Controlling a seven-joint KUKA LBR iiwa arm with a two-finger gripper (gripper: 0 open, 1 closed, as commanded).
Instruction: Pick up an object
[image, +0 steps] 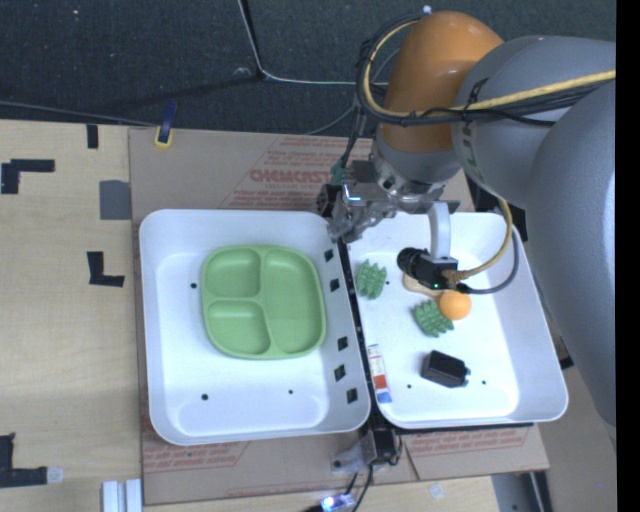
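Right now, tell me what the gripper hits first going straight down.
The gripper would likely meet the rim between the bins, near their far end, not the green toy; depth is unclear.

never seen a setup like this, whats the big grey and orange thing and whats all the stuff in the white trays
The big grey thing is a robot arm with an orange band above its wrist. It reaches in from the right, and a program moves it. The picture comes from one camera fixed above the bench, looking down at a slant.

Two shallow white bins sit side by side on the bench. The left bin holds a divided green plate. The right bin holds two green toys, an orange ball right beside one of them, and a black block nearer the front.

The arm's jaws hang over the far end of the wall between the bins. They are too small here to tell whether they grip anything. The job is to pick up an object.
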